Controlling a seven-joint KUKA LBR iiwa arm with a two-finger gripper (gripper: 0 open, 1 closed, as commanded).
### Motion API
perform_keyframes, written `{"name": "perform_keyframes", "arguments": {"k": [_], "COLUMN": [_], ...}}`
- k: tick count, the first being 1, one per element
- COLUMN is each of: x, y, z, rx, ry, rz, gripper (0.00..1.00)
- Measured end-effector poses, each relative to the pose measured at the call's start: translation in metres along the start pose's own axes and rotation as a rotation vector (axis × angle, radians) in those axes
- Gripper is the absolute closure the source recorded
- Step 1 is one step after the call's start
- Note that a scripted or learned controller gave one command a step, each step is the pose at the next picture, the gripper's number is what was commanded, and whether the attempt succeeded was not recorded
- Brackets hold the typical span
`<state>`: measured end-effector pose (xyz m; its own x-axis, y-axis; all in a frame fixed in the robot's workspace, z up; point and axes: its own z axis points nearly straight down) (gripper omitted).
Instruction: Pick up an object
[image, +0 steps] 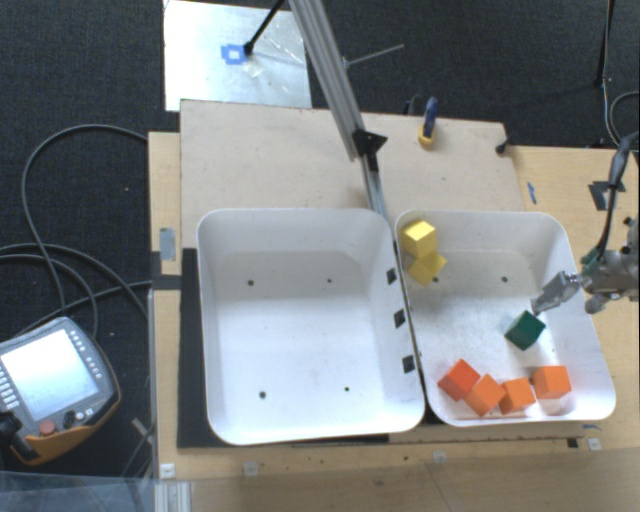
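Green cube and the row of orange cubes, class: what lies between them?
Nothing: in the camera view, bare white bin floor separates the small green cube from the four orange cubes.

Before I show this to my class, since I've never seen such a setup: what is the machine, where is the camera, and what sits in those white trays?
The one camera is fixed above the bench, looking down at a slant. The bench carries two shallow white bins side by side: the left bin and the right bin. The robot arm comes in from the picture's right edge; its two-finger gripper is the grey metal part over the right bin, just above a green block. I can't tell whether it grips the block. Also in the right bin are two yellow blocks near the far corner and four orange blocks along the near wall. On the floor at left lies a handheld control pad.
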<state>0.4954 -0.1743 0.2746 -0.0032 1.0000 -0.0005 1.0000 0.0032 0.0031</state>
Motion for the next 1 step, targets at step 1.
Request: {"name": "perform_keyframes", "arguments": {"k": [1], "x": [0.0383], "y": [0.0246], "z": [-0.0723], "rx": [-0.008], "ry": [-0.001], "rz": [-0.007], "gripper": [0.00]}}
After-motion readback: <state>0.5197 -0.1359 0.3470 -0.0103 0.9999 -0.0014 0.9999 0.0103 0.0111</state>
